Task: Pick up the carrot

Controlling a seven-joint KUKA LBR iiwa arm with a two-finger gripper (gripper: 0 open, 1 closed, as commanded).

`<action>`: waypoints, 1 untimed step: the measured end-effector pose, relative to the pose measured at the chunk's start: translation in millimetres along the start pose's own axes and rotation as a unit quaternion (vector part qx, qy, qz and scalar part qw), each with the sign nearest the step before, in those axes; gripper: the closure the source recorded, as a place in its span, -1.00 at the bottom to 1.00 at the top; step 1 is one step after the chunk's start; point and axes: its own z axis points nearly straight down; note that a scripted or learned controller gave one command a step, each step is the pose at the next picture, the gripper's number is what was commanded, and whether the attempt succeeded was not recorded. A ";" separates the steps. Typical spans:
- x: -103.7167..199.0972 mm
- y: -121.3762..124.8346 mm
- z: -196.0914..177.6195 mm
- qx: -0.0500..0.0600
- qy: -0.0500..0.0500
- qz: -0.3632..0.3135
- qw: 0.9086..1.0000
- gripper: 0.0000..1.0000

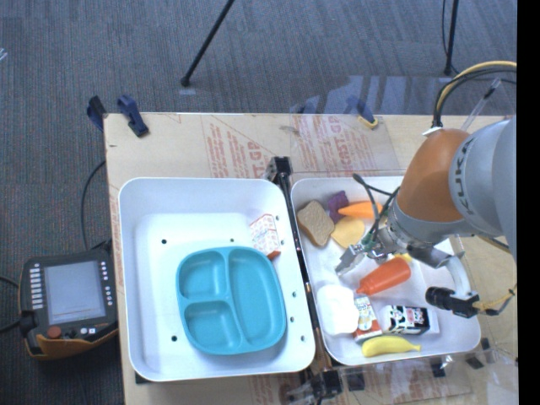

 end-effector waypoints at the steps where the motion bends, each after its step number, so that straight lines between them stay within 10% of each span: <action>1: -44.8 61.6 -1.8 -0.002 0.000 0.077 0.997 -1.00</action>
